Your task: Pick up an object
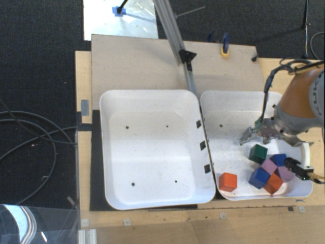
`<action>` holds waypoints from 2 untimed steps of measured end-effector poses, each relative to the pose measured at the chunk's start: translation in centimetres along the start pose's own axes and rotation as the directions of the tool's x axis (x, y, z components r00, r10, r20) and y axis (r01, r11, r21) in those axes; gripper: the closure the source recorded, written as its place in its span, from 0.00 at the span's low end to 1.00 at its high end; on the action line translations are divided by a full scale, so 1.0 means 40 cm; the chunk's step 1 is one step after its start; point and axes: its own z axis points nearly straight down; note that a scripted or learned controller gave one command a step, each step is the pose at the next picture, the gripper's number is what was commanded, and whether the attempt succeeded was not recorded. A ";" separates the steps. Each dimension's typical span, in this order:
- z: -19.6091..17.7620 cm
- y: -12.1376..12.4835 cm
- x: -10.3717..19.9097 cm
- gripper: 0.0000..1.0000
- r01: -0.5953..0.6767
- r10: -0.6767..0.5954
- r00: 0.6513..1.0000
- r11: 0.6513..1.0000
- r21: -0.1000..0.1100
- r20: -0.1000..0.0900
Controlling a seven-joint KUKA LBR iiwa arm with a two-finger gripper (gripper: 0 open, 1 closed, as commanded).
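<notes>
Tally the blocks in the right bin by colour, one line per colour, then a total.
Green block: 1
Purple blocks: 2
Blue blocks: 2
Orange blocks: 2
Total: 7

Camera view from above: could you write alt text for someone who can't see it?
A grey and orange robot arm reaches in from the right, its claw poised over the right white bin, just above a dark green block. Purple, blue and orange blocks cluster nearby, one orange block sits apart, and the left white bin lies alongside.
</notes>
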 end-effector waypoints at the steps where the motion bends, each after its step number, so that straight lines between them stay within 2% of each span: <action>1: 0.000 0.066 0.077 0.00 0.002 -0.002 1.000 1.000 0.001 -0.001; 2: 0.003 -0.057 0.077 0.00 -0.006 0.006 1.000 1.000 0.007 -0.002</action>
